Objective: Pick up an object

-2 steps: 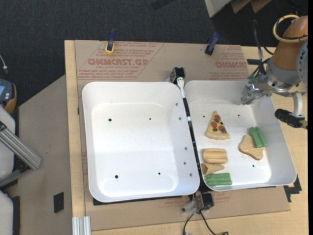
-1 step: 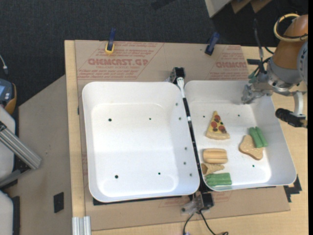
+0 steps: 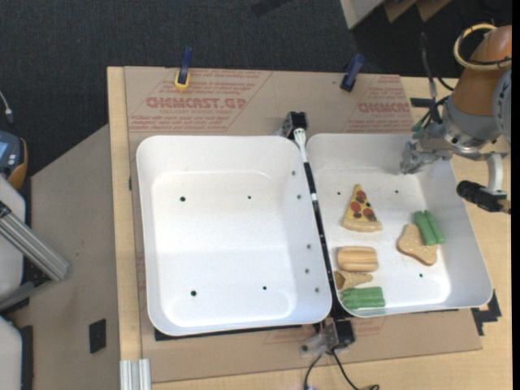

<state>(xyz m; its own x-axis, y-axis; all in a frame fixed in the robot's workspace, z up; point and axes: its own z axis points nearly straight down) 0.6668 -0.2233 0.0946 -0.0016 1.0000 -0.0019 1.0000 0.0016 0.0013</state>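
Cardboard-topped surface (image 3: 244, 96), two white bins.
Tool (image 3: 412, 159) hovers beyond the pizza slice (image 3: 361, 210); its grip state unclear.

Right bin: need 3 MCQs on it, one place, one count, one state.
1. Where does the pizza slice lie?
A. left bin
B. right bin
C. on the cardboard

2. How many green items lie in the right bin?
A. none
B. two
C. five

3. How does the tool stand relative to the toys?
A. apart from them, over the bin's far corner
B. pressed on the pizza slice
C. resting in the left bin

Key: B, it lies right of the divider; B, green piece and green piece; A, white floor separates tool and toys.
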